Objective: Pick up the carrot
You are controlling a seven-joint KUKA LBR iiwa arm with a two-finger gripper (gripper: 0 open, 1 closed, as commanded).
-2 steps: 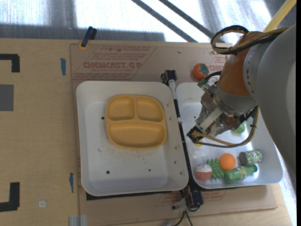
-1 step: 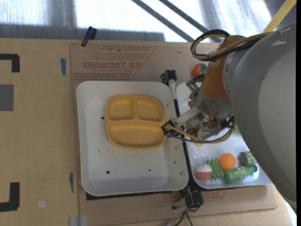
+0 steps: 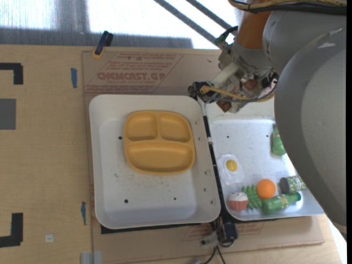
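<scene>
Here's the carrot (image 3: 266,188), down in the near part of the right bin (image 3: 247,126), not far from that bin's front rim. What shows is a rounded orange body with a frilly green top spreading out on its left side. So the long axis looks to run roughly left to right across the view, greens pointing toward the left bin (image 3: 104,164), though the body looks so stubby from up here that the tilt is hard to call. It's crowded down there: a small cupcake toy (image 3: 238,201) sits just beyond the greens. A green bottle-shaped piece (image 3: 280,202) lies right against the carrot's near side, and a dark-capped item (image 3: 290,184) is just beside it on the right. A fried egg toy (image 3: 231,165) rests a little farther back and to the left. The open side is the far side, a stretch of bare speckled white floor running up the middle of the bin. The big grey arm (image 3: 313,120) overhangs the bin's right flank, half hiding another green piece (image 3: 278,142). The gripper (image 3: 234,98) hangs over the far left corner of the right bin, well apart from the carrot, and whether it's open or closed can't be told from here. Next door, a yellow divided plate (image 3: 159,142) sits in the left bin.
</scene>
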